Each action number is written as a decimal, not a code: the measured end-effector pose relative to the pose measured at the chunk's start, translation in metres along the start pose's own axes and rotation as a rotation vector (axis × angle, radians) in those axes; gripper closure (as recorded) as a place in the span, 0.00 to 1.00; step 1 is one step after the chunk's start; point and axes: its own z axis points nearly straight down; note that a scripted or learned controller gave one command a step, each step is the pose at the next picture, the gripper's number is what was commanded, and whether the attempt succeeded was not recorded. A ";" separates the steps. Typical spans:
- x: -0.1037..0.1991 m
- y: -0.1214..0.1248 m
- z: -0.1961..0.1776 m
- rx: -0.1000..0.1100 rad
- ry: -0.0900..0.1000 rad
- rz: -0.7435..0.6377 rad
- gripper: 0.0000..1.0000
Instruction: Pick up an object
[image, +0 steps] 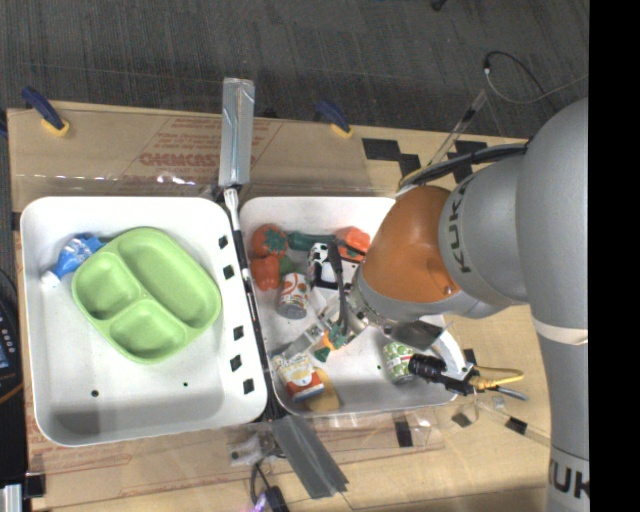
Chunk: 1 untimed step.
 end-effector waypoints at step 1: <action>0.036 -0.012 -0.094 0.007 0.005 0.166 0.00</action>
